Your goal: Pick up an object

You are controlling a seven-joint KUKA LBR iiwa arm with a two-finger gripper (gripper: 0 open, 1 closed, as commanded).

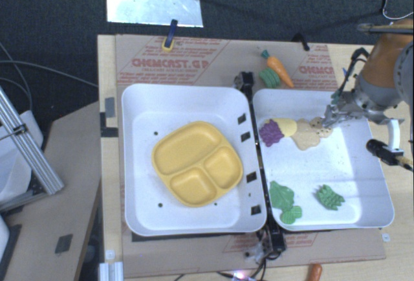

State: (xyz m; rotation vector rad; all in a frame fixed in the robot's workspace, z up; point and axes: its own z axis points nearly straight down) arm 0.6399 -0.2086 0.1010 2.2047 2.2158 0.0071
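The right bin holds a purple grape bunch, a pale yellow piece beside it, and a tan flat piece. Near the bin's front lie a green leafy toy and a smaller green piece. My gripper reaches in from the right and hangs low over the back of this bin, right at the tan piece's right end. Nothing can be seen held in it.
A yellow divided plate lies in the left bin. An orange carrot toy with a green top rests on the bench behind the right bin. A blue and yellow tool lies at the back.
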